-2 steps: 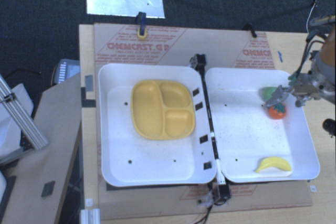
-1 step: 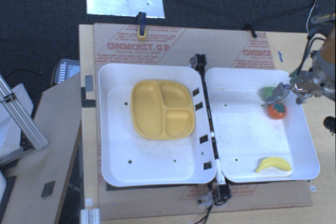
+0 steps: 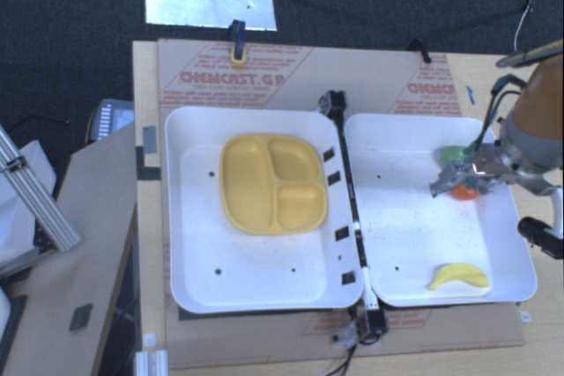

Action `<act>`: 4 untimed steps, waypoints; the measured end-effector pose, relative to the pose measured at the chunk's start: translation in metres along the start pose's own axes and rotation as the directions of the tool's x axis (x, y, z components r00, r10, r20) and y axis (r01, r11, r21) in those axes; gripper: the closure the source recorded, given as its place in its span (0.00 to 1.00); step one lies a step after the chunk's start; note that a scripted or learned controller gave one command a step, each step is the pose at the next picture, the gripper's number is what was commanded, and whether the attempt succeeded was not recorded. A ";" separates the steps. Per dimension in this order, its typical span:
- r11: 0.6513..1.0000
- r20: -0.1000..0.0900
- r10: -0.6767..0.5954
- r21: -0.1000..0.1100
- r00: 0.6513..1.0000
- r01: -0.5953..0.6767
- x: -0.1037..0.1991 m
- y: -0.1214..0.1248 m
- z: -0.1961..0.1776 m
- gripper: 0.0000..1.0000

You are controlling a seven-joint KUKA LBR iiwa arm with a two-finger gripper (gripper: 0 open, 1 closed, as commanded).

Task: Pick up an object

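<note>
Touching gripper (image 3: 456,182): orange object (image 3: 464,191), right bin (image 3: 414,224).

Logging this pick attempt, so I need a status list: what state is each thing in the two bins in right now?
Yellow tray: flat, upright, compartments bare, left bin.
Banana: lying loose, right bin's near corner, untouched.
Orange and green item: at the gripper, right bin; grasp cannot be told.
</note>
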State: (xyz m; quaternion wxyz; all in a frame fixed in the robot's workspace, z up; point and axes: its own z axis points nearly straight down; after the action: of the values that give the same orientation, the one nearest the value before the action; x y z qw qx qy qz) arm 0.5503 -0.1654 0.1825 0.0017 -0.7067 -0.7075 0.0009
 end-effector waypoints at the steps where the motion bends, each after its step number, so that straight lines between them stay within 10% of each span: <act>1: 1.000 0.000 0.000 0.000 1.000 0.000 0.001 0.003 0.062 0.00; 2: 1.000 0.000 0.001 -0.002 1.000 -0.001 0.001 0.003 0.100 0.00; 3: 1.000 0.003 0.001 -0.007 1.000 -0.001 0.001 0.005 0.087 1.00; 4: 1.000 0.003 -0.002 -0.010 1.000 0.003 -0.001 0.010 0.043 1.00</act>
State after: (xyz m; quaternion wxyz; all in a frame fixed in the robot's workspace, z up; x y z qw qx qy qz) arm 0.5604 -0.1666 0.1392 -0.0028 -0.7058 -0.7084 -0.0015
